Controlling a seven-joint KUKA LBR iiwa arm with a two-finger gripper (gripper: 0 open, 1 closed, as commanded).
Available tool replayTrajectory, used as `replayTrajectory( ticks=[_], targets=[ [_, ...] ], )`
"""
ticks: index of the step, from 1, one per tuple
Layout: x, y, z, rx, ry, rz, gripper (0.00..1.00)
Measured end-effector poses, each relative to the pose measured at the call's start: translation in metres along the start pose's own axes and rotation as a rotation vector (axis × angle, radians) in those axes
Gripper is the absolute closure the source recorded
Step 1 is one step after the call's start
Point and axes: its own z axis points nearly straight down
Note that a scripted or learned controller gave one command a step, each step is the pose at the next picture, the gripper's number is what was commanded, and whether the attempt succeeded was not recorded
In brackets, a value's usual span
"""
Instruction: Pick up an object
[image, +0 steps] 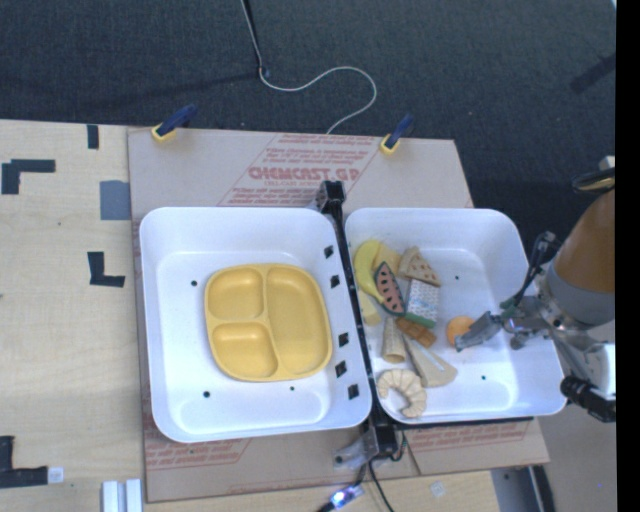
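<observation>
The gripper (478, 335) is reaching into the right bin (505, 232) from the right side, its dark tip lying low and slanted toward the bin's middle; whether it is spread or pinched cannot be told from this angle, and nothing is visibly being held by it. The arm (590, 260) is leaning in over the bin's right wall, which is probably why the tip is coming at the pile sideways rather than from straight above.

Just beside the tip, to its left, a small orange piece (459, 327) is sitting on the bin floor, apart from the rest, and it looks like the likeliest target since it is the nearest thing. It is roundish, so no clear long axis or heading can be read from it.

Further left, the other toy foods are crowding against the divider between the bins: a carrot-like stick (414, 330) is lying with its long axis running from upper left to lower right, a yellow banana (366, 264) is stretching along the divider, a watermelon slice (389, 288) is lying beside it, and a shrimp (404, 391) is curling near the front wall.

In the left bin (165, 300), a yellow divided plate (268, 320) is resting flat at the centre.
</observation>
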Motion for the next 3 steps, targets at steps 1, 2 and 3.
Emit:
replayTrajectory(
  ticks=[1,2,3],
  targets=[
    [0.001,0.000,0.051,-0.006,-0.003,-0.002,0.00],
    [0.000,0.001,0.038,-0.008,-0.004,-0.002,1.00],
    [-0.005,0.010,-0.018,-0.011,-0.004,-0.001,1.00]
  ],
)
